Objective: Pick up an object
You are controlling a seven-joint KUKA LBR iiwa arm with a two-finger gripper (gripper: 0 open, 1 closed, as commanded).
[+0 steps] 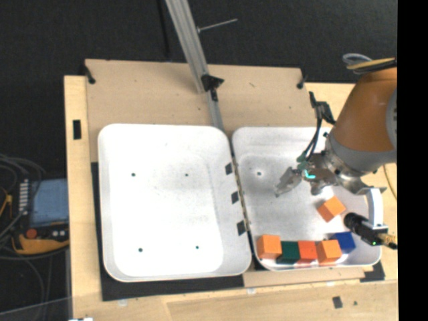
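My gripper (304,184) hangs over the middle of the right bin (267,146), open, with its two grey fingers spread and nothing between them. A loose orange block (331,209) lies tilted on the bin floor just below and to the right of the gripper, apart from the fingers. Along the bin's front wall runs a row of blocks: an orange one (269,245), a green one (289,251), two more orange ones (307,249) (329,249) and a blue one (346,241).
The left bin (167,199) lies beside the right one, joined by small clips along the shared edge. A slanted metal rail (190,39) rises behind the bins. A blue device with cables (47,202) sits off the bench at the left.
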